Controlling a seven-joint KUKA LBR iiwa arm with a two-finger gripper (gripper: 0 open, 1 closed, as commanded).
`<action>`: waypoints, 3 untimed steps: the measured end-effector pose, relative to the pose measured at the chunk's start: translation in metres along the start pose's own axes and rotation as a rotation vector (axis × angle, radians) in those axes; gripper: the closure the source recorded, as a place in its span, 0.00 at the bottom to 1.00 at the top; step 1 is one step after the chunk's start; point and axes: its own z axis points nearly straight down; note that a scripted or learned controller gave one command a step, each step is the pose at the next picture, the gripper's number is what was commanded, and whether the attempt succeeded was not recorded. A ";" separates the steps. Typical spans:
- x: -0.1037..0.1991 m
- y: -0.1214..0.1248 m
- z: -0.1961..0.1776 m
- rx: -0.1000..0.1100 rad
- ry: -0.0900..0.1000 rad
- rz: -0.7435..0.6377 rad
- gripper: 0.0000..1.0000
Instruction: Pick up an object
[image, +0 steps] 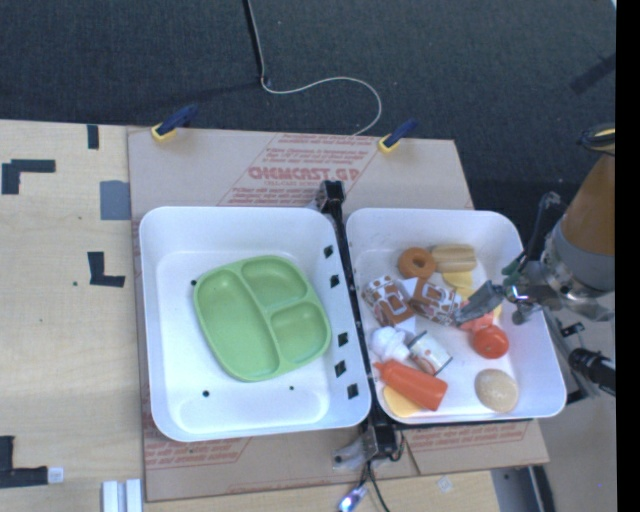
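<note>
The arm enters over the right edge of the table, and its hand (487, 300) hangs low inside the right bin (500, 225), close to that bin's right wall. Its dark fingers point toward the bin's middle, but whether they stand apart or together cannot be told, and nothing is seen between them. The tips sit just above a red tomato-like toy (490, 342) and beside two brown-and-white waffle-like toys (412, 298); contact with either cannot be made out. Behind these, toward the far edge of the bin, lie a brown doughnut (416, 264) and a tan bread roll (453, 254), the roll's long axis running across the bin from left to right. Toward the near edge, an orange carrot-like toy (412, 383) lies with its long axis slanting from the bin's left wall down toward its near right corner, on top of a yellow slice (398, 403). A round beige toy (496, 390) rests in the near right corner, well apart from the carrot. A small white toy (392, 343) sits left of centre. The left bin (160, 330) carries a green divided plate (262, 316), tilted so its long axis runs from the far left toward the near right.
</note>
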 end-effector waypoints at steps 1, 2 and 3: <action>0.037 0.011 0.114 -0.007 -0.003 0.003 0.00; 0.049 0.039 0.130 -0.005 -0.008 0.009 0.00; 0.067 0.103 0.146 0.003 -0.001 -0.002 0.00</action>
